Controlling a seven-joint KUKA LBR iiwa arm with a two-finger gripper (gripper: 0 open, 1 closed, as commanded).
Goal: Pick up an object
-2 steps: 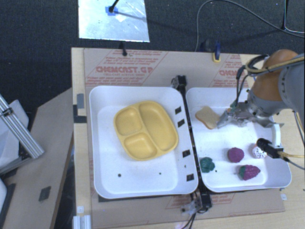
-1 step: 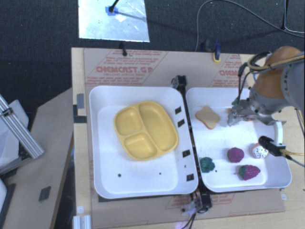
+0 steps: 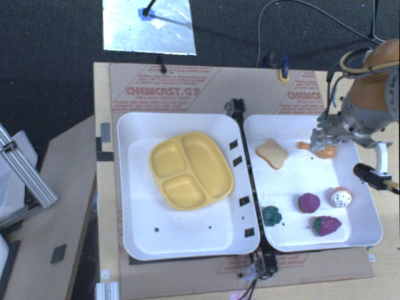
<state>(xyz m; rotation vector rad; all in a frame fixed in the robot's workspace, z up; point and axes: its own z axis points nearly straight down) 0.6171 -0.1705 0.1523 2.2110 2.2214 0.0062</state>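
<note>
Camera view | gripper (image 3: 323, 140) over glossy orange piece (image 3: 321, 150) | flat tan slice (image 3: 272, 153)

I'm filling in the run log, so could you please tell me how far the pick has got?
Done: the arm has brought its pincer down into the right white bin, over a small orange piece near the far wall. In hand: nothing visibly lifted; the orange piece lies on the bin floor. Left: grasp and raise it. The tan bread-shaped toy and purple round toy lie untouched.

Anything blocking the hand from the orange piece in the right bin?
Nothing visible. The hand is directly over the small orange carrot-like toy near the far side of the right white bin; the tan bread-shaped toy lies apart, to its left.
</note>
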